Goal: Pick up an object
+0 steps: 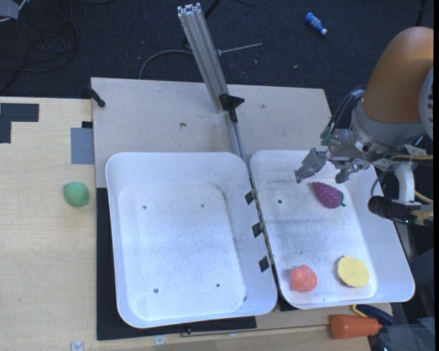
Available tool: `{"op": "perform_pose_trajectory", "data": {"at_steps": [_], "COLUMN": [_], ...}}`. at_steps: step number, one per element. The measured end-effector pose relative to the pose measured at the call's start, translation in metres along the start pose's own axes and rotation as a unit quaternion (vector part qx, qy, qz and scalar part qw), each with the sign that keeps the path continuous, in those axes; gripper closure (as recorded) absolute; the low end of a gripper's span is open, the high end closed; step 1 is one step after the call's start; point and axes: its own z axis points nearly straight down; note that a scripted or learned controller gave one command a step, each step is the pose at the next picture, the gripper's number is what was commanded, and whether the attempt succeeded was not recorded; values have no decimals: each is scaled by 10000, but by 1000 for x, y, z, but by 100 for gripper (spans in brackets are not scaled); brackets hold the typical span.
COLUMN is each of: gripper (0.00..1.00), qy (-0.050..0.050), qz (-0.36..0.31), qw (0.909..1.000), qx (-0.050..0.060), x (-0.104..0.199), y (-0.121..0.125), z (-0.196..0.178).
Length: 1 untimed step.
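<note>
Gripper (326,168) hangs just above the purple piece (327,194) in the right bin (395,287), fingers spread, nothing btwn them. I'd say drop straight onto the purple piece, straddle its middle, then close. Orange (303,278) & yellow (353,271) bits sit well below it.

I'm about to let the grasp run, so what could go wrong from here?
1. The end effector sits above and left of the purple object, so a straight descent may miss it or knock it away.
2. The purple object looks rounded and could slip out of a pinch.
3. It lies near the right bin wall, leaving little clearance on that side.
</note>
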Motion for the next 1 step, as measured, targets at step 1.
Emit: {"op": "perform_pose_trajectory", "data": {"at_steps": [1], "gripper": [0], "qy": [2], "qz": [-2], "qw": [10000], "qx": [19], "x": [4], "y": [-7], "z": [45]}}
